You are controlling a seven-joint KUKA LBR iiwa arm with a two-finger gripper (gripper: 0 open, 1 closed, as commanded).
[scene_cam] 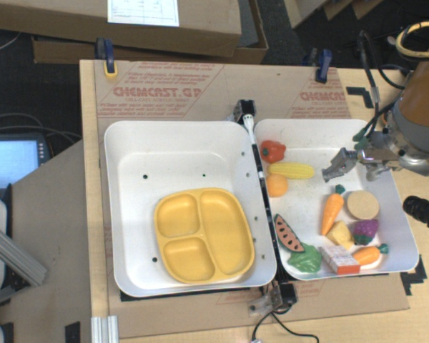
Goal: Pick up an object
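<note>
Apparently the gripper (pixel 341 165) hangs with fingers spread and nothing between them over the right bin (pixel 409 243), poised above bare floor between the corn (pixel 292 170) and the carrot (pixel 332 211), presumably choosing a target. The toy foods lie loose in this bin, ready to be picked, while the left bin (pixel 121 191) carries a yellow divided tray (pixel 202 234). On the board under both bins (pixel 164 88), red print reads "CHEMCAST G P".

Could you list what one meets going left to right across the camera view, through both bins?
Yellow tray → watermelon slice → carrot → round biscuit.
</note>
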